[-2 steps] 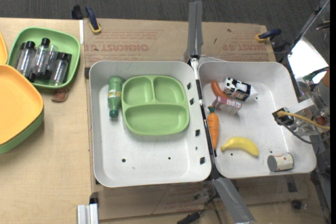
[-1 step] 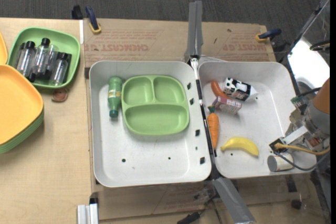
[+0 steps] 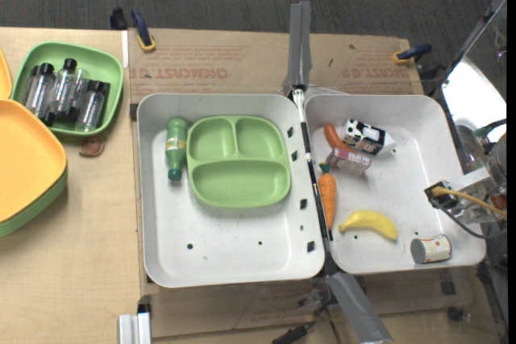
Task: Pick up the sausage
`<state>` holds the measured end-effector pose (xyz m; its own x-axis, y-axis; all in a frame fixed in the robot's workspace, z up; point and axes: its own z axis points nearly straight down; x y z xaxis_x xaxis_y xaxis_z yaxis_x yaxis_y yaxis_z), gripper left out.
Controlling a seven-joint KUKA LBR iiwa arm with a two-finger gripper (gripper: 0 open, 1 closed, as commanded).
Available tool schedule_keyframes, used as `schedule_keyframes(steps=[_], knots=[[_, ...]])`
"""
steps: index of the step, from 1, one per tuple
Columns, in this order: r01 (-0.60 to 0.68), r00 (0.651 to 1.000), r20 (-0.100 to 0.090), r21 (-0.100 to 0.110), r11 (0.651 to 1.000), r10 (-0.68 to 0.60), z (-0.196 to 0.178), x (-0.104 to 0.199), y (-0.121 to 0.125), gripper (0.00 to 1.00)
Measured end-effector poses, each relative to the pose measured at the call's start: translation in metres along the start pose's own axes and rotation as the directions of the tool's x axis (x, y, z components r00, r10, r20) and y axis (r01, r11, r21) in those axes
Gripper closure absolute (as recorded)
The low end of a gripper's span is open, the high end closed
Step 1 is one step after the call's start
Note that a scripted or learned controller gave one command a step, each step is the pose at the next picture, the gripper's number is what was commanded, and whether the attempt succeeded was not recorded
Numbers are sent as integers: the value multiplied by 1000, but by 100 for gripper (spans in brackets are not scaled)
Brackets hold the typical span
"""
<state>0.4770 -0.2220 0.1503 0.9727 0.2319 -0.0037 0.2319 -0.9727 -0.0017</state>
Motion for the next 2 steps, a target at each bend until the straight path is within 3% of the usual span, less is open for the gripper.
schedule_keyframes(steps=[1,2], knots=[[95,995,2,-1,995,-95,-127,44,11,100],[-25,1000,1,-2,1000,25,-226,0,0,100]])
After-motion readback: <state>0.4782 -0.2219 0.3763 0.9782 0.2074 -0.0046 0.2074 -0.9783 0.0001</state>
